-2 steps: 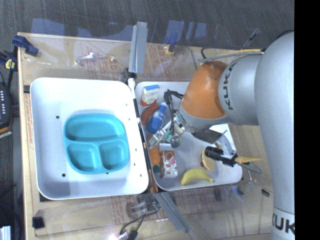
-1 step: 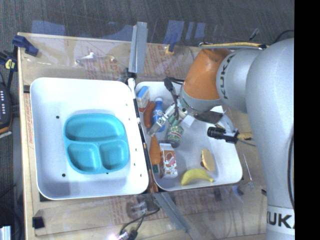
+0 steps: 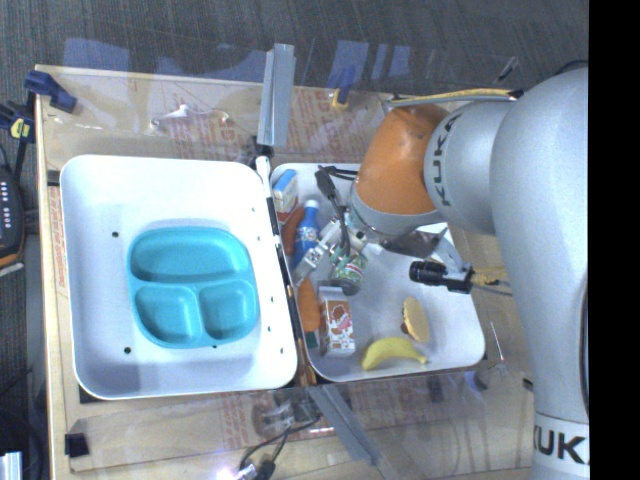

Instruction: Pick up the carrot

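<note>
Jaws near one carrot (image 3: 309, 308), one banana (image 3: 392, 353)

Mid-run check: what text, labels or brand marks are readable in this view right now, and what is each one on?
"KU": white letters on the arm's grey base, cut off by the frame edge.
Small carton in the right bin: print on its face, too small to read.
Can by the gripper: label blurred.
Blue bottle: label unreadable.
Bench surface: faint reddish print, not legible.

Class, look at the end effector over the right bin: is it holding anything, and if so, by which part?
It cannot be told. The end effector hangs low among the clutter, and the carrot lies apart by the bin wall.
</note>
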Motion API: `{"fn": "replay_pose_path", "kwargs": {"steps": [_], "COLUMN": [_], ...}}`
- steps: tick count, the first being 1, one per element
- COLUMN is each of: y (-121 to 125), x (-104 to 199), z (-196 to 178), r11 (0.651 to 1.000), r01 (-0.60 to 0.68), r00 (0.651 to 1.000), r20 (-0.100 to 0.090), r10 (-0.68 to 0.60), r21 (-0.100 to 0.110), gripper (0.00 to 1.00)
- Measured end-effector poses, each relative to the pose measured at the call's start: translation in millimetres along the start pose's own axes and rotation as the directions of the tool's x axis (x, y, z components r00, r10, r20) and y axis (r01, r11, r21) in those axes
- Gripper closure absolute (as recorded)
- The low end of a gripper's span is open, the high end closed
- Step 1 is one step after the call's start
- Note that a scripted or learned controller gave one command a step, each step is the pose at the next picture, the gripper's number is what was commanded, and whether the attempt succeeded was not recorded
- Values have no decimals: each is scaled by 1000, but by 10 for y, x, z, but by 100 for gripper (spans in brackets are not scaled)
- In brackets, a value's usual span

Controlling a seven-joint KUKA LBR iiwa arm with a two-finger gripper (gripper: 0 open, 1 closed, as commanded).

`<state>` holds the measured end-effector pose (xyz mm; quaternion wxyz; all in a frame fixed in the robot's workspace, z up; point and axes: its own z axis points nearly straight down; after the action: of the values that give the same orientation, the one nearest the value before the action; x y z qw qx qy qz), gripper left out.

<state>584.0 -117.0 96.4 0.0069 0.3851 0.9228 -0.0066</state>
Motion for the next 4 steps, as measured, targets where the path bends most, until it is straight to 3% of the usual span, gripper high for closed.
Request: {"fn": "replay_pose_path", "kwargs": {"steps": [1,2,3,4], "y": [117,-98,-313,-657], "x": [-382,165,-243,-181], "z": [41,-42,45,50], "r11": [993,988,953,909], "r01": [114,151,303,416], "r00": [993,988,953,909], "r20": [-14,15,-13,-15], "r10": [-115,-151,-303,-417], "r21": [-9,-8,-12,-14], "gripper": [0,0,0,0]}}
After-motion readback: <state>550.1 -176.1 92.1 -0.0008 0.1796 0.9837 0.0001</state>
